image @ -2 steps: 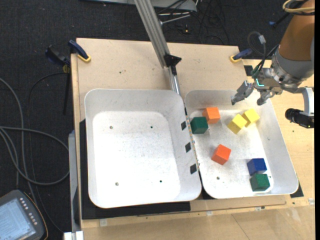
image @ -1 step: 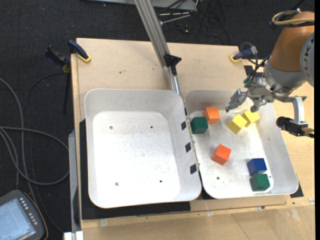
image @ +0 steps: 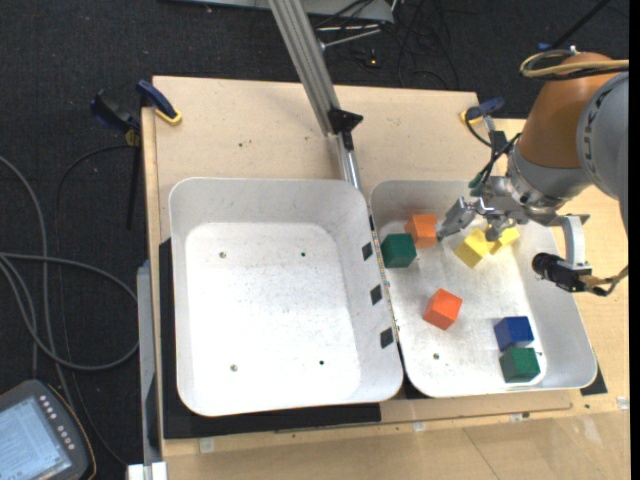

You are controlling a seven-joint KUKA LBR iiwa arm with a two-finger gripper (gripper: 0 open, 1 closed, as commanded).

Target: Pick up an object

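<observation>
We see the pincer low among the blocks by the yellow block, its grip unclear, so nothing looks lifted yet.

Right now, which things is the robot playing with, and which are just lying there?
For the job: gripper; yellow blocks right by it; orange blocks; green blocks; blue block.

Just lying about: left bin, clamps, cables.
</observation>
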